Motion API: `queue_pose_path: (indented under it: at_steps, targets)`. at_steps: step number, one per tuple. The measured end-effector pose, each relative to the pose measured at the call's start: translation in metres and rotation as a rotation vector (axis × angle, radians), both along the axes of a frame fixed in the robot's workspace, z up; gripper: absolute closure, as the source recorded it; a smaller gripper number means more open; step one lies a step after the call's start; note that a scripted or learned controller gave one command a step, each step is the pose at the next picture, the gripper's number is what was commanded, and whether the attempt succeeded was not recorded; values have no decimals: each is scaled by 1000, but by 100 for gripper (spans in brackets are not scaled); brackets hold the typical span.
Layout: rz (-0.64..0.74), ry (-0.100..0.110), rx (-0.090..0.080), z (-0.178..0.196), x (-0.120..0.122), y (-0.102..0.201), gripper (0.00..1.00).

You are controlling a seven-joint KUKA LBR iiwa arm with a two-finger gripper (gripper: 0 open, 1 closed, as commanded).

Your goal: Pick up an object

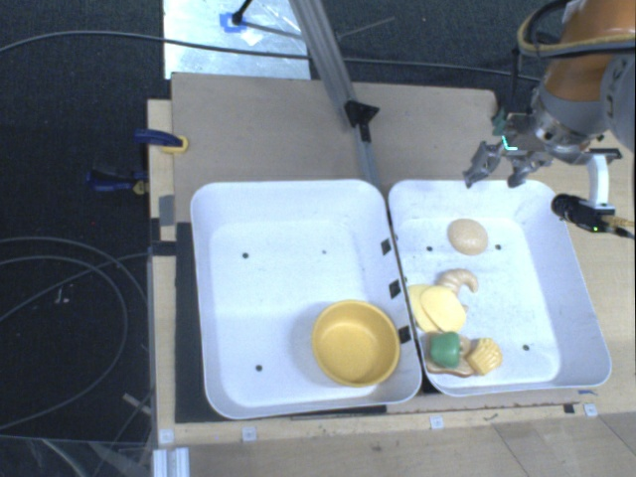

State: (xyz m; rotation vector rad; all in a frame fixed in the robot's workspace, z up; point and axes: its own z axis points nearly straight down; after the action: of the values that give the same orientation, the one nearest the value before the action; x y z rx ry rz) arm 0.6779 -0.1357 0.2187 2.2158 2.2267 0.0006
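Pincer (500,170), fingers apart and holding nothing, upper right: drop straight over the beige ball (467,235), then close.

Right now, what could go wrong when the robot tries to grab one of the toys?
The gripper hangs open above the right bin's far rim, off to the side of the toys, so a straight drop might hit the rim. The round beige toy could roll away from the jaws. The yellow disc, green piece and yellow toy crowd together, so it may nudge a neighbour.
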Motion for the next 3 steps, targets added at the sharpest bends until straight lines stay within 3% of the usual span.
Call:
queue_pose_path:
  at_steps: [1,3]
  targets:
    - [0,-2,0,1,0,0,0]
    - [-3,2,-1,-118,0,2,0]
